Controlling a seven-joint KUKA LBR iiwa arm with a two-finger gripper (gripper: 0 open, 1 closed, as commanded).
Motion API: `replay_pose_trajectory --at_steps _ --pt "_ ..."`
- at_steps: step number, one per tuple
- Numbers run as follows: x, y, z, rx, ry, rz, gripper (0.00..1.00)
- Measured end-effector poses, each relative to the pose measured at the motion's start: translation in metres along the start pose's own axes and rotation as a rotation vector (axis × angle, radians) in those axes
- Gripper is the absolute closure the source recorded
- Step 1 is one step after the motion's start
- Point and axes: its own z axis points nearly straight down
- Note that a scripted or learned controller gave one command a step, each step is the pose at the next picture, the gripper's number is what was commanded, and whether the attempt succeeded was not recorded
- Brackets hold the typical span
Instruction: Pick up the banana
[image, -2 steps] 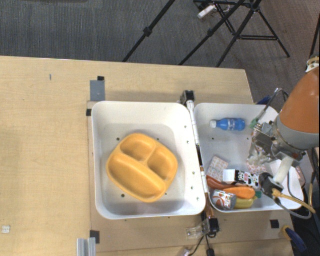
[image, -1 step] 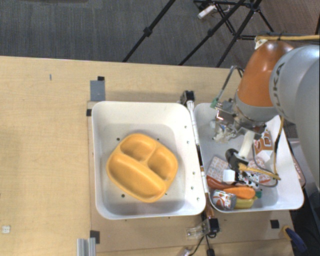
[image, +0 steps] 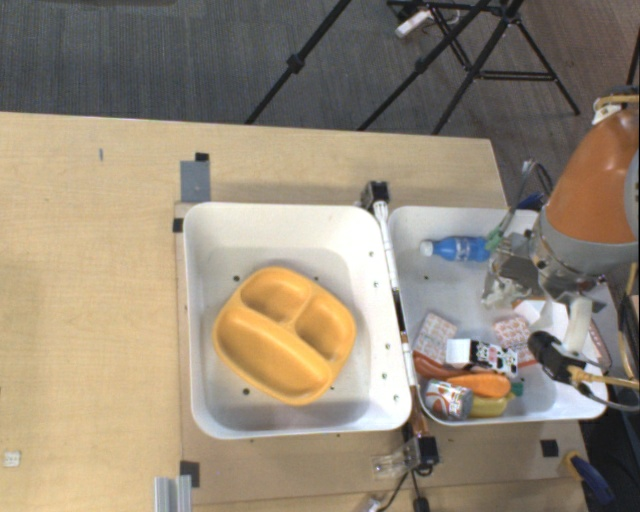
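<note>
On wooden bench (image: 90, 300), white bins (image: 290, 225), grey carpet (image: 150, 55)

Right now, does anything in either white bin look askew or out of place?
Nothing looks damaged or spilled. The yellow sectioned plate sits askew in the left white bin. In the right white bin, the blue plastic bottle lies on its side; other items crowd the front edge.

I see the gripper (image: 502, 283) low over the right bin (image: 440, 232), beside a blue bottle (image: 455, 247). The banana (image: 489, 406) lies at the bin's near edge, under a carrot (image: 470, 385).
</note>
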Motion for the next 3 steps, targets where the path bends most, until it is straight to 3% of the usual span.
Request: replay_pose_trajectory --at_steps 1,2,3 --pt "0.048 0.033 0.045 0.002 0.0 -0.078 0.0" --pt "0.001 0.004 0.044 0.001 0.001 -0.316 0.0" --pt "0.043 0.053 0.044 0.001 0.001 -0.213 0.0"
